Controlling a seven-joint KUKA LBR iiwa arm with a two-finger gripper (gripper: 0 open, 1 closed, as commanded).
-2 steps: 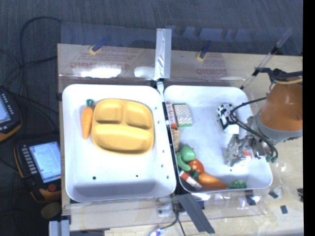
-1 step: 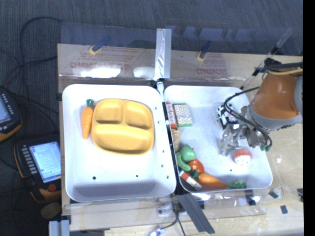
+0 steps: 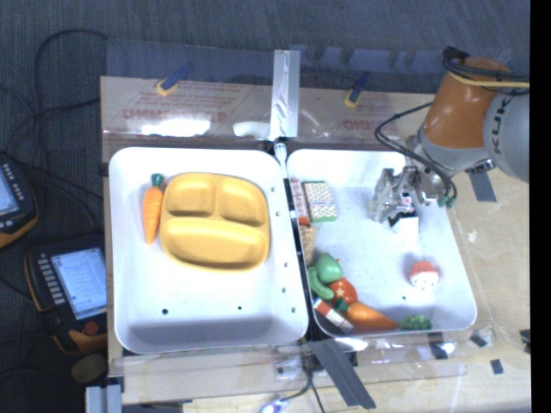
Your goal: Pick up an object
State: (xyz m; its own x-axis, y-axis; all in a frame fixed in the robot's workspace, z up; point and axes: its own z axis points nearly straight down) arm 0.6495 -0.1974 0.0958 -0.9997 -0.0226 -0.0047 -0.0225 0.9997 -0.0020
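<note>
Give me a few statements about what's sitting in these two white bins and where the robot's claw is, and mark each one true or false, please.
1. The yellow divided tray lies in the left bin. True.
2. The carrot lies inside one of the tray's compartments. False: it lies on the bin floor, beside the tray's left edge.
3. The gripper hangs over the right bin. True.
4. The small red and white toy is in the left bin. False: it sits in the right bin, below the gripper in the view.
5. The patterned box lies near the divider in the right bin. True.
6. The arm reaches in from the view's left. False: from the right.
</note>
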